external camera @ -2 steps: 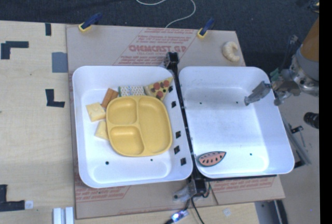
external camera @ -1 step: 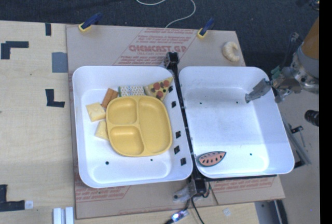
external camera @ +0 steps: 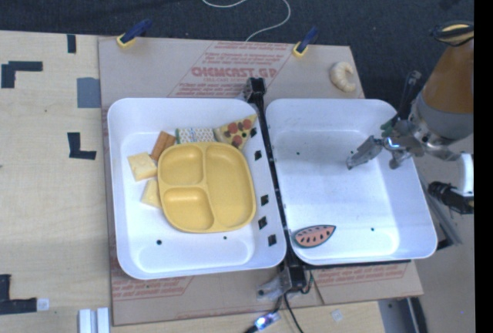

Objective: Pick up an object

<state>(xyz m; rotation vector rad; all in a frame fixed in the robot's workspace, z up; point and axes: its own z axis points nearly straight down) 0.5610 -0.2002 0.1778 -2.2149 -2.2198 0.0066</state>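
The gripper point(external camera: 377, 154) hangs over the right bin's point(external camera: 400, 247) far right part, its fingers point(external camera: 360, 157) spread apart and grasping nothing. A watermelon slice point(external camera: 314, 235) lies at that bin's near edge, well apart from the gripper. In the left bin point(external camera: 127, 247) beside it, a yellow tray point(external camera: 206, 186) lies among small food pieces point(external camera: 143, 166).

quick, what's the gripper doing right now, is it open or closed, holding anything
Gripper: open, fingers spread, holding nothing, above the right bin. The watermelon slice toy lies apart from it near the bin's front edge.
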